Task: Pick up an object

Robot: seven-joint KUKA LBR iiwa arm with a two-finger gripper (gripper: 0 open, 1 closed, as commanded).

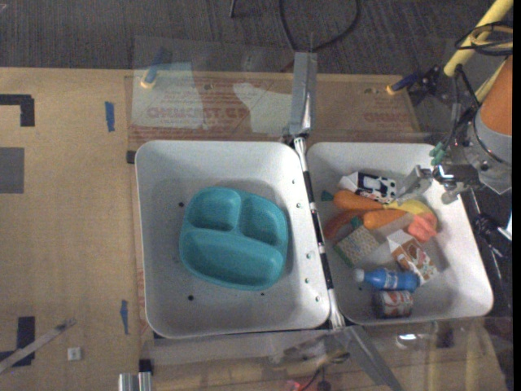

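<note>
My gripper point(431, 184) hangs over the back right part of the right bin point(476, 296), its fingers spread with nothing between them. Just below and left of it lie a yellow piece point(418, 208), a salmon-pink piece point(423, 228) and an orange carrot point(356, 201). A black-and-white carton point(376, 185) rests at the back of the pile. Nearer the front are a speckled box point(359, 245), a printed packet point(413, 260), a blue bottle point(391, 280) lying on its side and a small can point(394, 303).
The left bin point(159, 169) holds a teal divided plate point(234, 236). A metal divider point(313, 218) runs between the two bins. Cables and a yellow hose point(480, 23) hang at the top right, beside the arm.
</note>
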